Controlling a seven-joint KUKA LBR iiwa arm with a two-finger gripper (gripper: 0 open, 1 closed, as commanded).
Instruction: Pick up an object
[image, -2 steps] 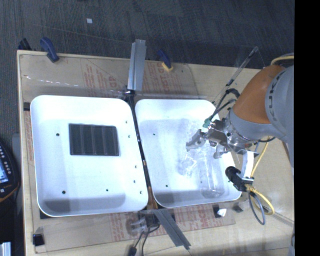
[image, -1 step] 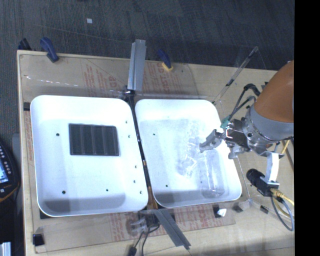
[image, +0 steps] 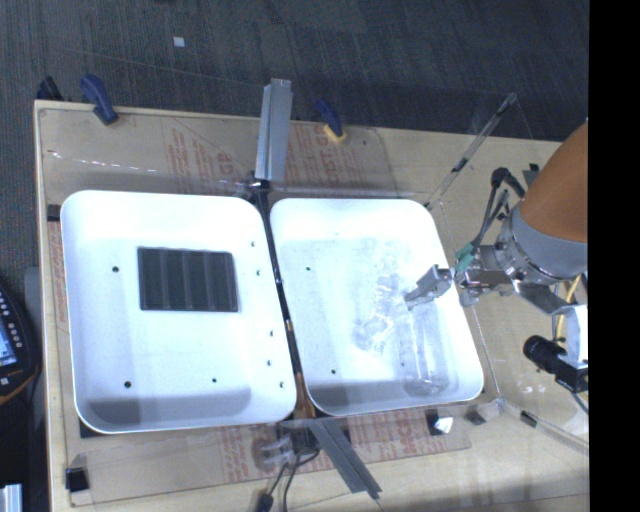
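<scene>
Now | gripper (image: 432, 283) is seen over right bin (image: 300, 300), near its right rim | finger state cannot be told | clear objects (image: 385, 310) are seen in right bin | dark grid (image: 188, 279) is seen in left bin (image: 90, 230)

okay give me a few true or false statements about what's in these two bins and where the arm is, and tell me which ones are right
1. A dark ribbed rectangular object lies in the left bin. True.
2. The right bin holds a bright red ball. False: it holds clear, see-through objects, hard to tell apart against the white floor.
3. The gripper is over the right bin, near its right side. True.
4. The arm reaches in from the left of the view. False: it comes in from the right.
5. The dark ribbed object is clamped in the gripper. False: it lies by itself in the left bin, far from the gripper.
</scene>
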